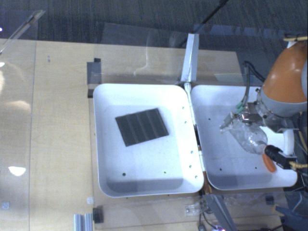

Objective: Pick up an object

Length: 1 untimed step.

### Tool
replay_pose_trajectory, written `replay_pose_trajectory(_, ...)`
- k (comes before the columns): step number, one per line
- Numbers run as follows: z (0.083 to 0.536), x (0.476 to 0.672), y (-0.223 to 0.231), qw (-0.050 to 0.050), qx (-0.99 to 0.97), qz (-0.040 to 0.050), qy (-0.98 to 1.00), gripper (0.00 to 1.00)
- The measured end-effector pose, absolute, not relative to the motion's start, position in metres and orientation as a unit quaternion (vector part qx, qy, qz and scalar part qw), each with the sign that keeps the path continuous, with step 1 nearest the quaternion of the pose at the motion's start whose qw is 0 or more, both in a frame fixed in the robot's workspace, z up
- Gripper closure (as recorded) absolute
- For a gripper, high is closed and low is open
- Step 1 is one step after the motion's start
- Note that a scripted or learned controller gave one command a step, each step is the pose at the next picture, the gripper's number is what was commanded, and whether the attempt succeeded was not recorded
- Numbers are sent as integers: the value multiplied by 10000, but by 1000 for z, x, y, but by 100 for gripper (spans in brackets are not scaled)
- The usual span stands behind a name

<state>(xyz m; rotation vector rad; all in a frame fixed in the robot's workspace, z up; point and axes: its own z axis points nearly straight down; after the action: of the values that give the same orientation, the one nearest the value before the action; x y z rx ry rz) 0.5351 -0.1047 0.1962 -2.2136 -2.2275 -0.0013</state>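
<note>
Within the shallow white bin on the view's right (215, 150), toward its far right part: one clear, crumpled plastic item (250, 138), shape not certain, lying on the bin floor. It sits directly under and just beside the gripper (243, 114), whose metal tip overlaps its upper edge. Contact between the two cannot be confirmed.

Gripper: lowered into the same bin from the right, on a grey arm with an orange band (288, 78). Whether it is open or closed cannot be told from this angle, and nothing is seen held in it.

Small orange elongated item (269, 165): same bin, near the right wall, just beyond the clear plastic item on its lower right side, apart from the gripper.

Dark grey ribbed rectangular mat (142, 126): lying flat and slightly rotated in the centre of the shallow white bin on the view's left (144, 174), well apart from the gripper.

Both bins stand side by side, rims nearly touching, on a pale wooden counter (53, 129).
</note>
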Motion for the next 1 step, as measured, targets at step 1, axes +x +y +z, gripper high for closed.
replay_pose_trajectory(1,146,554,-170,-4,-6666,-5,-7454,0)
